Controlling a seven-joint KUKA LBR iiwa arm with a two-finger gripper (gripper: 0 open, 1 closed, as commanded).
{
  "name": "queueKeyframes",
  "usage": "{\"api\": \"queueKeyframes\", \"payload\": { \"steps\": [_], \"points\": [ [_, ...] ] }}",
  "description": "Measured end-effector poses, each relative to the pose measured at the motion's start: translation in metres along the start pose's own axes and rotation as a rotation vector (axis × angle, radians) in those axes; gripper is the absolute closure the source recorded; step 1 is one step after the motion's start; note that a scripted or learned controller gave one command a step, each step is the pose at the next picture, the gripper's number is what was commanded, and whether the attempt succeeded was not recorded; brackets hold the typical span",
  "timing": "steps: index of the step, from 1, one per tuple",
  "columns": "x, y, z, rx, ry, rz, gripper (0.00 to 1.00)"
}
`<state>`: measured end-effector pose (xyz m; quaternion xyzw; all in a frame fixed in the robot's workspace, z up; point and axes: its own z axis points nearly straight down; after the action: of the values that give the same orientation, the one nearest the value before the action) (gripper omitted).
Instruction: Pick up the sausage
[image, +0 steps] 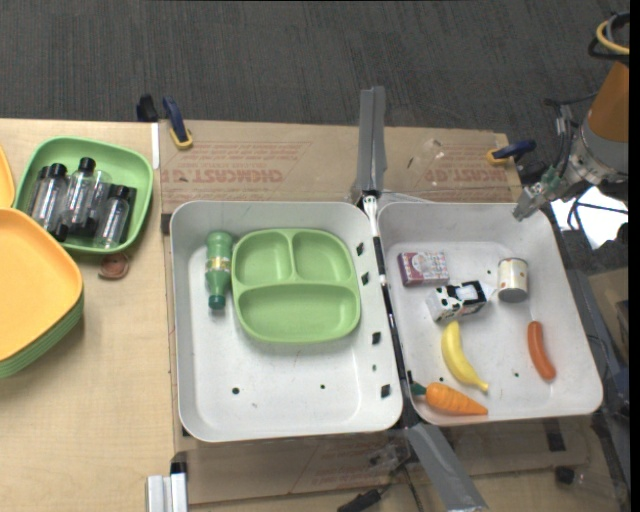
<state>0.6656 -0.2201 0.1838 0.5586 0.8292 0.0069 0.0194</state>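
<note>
The sausage (541, 350) lies near the right wall of the right bin (575, 300), tilted slightly, well apart from the banana (461, 358) and the carrot (455, 400) to its left. A small can (513, 279) sits above it, beside a toy cow (459, 300) and a purple box (423, 267). The hand (530, 200) hovers over the bin's upper right corner, holding nothing; whether it is wide or narrow I cannot tell. The left bin (190, 330) holds a green divided plate (296, 285) and a green bottle (218, 268).
</note>
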Motion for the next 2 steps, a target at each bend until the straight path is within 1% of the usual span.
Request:
{"api": "queueKeyframes", "payload": {
  "steps": [2],
  "points": [
    [-0.0019, 0.0018, -0.0194, -0.007, -0.004, 0.0, 1.0]
  ]
}}
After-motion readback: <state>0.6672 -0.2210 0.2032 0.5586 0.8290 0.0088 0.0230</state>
